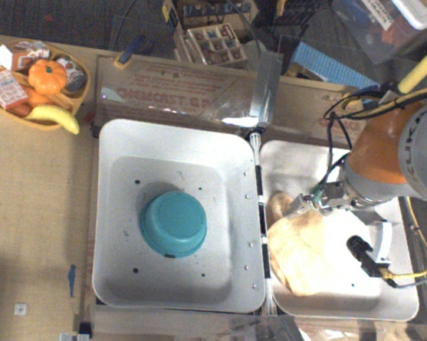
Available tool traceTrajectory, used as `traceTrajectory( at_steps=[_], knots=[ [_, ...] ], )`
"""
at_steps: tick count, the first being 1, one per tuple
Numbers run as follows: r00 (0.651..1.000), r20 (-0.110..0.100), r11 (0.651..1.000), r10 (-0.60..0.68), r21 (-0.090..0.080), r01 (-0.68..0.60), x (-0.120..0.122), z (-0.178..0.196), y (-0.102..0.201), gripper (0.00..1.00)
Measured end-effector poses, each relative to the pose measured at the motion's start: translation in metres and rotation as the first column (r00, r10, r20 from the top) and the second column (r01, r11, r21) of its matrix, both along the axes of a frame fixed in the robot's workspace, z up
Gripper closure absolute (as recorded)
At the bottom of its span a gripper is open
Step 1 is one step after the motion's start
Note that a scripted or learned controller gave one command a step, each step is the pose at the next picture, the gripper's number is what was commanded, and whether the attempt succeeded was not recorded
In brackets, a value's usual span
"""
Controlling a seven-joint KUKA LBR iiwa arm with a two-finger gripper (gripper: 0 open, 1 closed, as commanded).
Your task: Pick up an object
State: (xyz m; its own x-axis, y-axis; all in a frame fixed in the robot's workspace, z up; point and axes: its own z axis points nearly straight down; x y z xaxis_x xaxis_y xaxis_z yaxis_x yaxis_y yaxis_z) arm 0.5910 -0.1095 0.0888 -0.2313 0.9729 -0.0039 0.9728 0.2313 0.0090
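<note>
Camera view: hand blurred, touching tan cloth.

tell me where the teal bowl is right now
The teal bowl sits upside down near the middle of the left bin, apart from the gripper over the right bin.

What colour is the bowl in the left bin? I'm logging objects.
Teal, seen in the camera view: the bowl sits upside down.

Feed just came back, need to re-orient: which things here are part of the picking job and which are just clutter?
Job:
end effector
floppy beige cloth-like object, right white bin
round teal plastic bowl, left white bin

Clutter:
yellow basket of toy food
boxes behind the bench
</note>
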Motion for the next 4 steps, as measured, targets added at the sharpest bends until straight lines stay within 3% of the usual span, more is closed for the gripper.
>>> traceTrajectory(
  at_steps=[1, 2, 3, 4],
  knots=[
    [0.996, -0.007, 0.996, 0.084, -0.001, -0.084, 0.077, -0.001, -0.003, 0.00],
    [0.997, -0.005, 0.997, -0.079, 0.000, 0.079, 0.077, 0.056, -0.022, 0.00],
    [0.993, -0.004, 0.993, 0.119, 0.000, -0.119, 0.063, -0.001, -0.023, 0.00],
    [1.000, -0.002, 1.000, 0.007, -0.001, -0.007, 0.076, -0.001, 0.003, 0.00]
  ],
)
